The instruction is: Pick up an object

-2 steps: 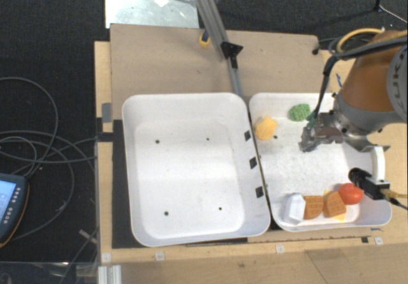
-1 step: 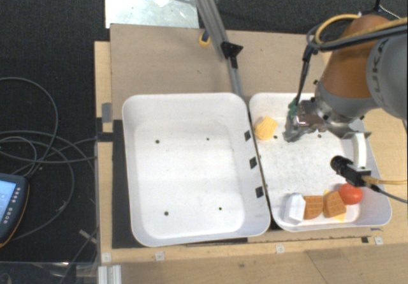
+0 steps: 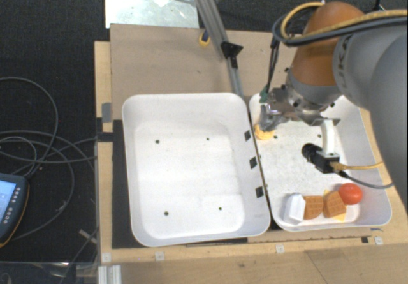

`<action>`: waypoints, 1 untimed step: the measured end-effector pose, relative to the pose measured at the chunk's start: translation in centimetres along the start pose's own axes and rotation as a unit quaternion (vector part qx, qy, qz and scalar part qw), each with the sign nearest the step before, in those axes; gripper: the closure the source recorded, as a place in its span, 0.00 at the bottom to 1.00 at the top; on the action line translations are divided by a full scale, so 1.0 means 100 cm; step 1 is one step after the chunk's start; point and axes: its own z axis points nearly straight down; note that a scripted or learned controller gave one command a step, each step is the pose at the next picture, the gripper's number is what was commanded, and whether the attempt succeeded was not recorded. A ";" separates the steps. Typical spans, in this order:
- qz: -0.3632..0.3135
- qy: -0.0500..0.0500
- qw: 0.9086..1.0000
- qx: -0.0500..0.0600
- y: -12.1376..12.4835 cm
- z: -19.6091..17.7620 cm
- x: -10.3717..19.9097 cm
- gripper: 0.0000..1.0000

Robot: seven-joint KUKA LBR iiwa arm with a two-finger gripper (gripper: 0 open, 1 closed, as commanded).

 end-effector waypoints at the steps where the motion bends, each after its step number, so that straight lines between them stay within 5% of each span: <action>1: 0.000 0.000 1.000 -0.001 0.027 -0.016 0.052 1.00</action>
